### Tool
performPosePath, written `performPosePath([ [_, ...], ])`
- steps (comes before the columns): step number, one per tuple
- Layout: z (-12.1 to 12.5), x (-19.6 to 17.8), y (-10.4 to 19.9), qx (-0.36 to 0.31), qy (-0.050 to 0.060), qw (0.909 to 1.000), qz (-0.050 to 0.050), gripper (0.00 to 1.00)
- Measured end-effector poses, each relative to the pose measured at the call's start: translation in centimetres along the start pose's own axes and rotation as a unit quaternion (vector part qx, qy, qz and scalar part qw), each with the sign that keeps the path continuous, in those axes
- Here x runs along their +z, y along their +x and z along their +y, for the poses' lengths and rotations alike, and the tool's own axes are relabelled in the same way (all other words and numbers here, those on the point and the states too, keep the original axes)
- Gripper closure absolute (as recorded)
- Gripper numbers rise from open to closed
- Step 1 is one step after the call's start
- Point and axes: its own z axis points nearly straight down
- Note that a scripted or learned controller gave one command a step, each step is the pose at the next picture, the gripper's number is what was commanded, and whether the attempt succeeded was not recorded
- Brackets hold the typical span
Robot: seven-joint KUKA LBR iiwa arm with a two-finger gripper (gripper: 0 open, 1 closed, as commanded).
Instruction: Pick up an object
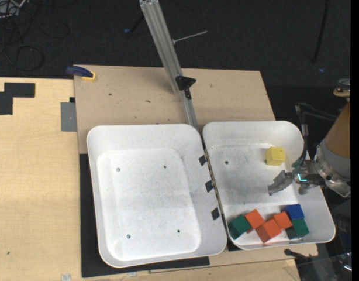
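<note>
Task status: no object is lifted. All blocks rest on the floor of the right bin; the grasp, the lift and the check that something is held are all still to come.

Gripper position: the gripper is over the right bin, toward its right edge and roughly midway between the far and near edges. It is apart from every block. Jaw state: cannot be determined; the fingers appear as one dark grey shape against the white floor.

Object positions:
- Yellow block: alone, nearer the far right corner, near the gripper but not touching it. In my judgement it is the easiest target, since nothing crowds it.
- Cluster along the near edge: green block, orange block, red block, second orange block, blue block, dark green block. These lie touching or just beside one another.

The left bin carries no blocks.

Limits of view: the arm is cut off at the right of the frame. Gripper height above the bin floor cannot be judged. Contact lines within the cluster are hard to separate.
</note>
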Motion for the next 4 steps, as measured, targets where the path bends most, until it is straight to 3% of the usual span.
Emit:
performPosePath([
  [1, 0.1, -0.2, -0.1, 0.001, -0.002, 1.0000, -0.001, 0.00],
  [3, 1.0, 9.0, 0.1, 0.002, 0.000, 1.0000, 0.000, 0.00],
  [4, 1.0, 10.8, 0.1, 0.002, -0.002, 1.0000, 0.000, 0.00],
])
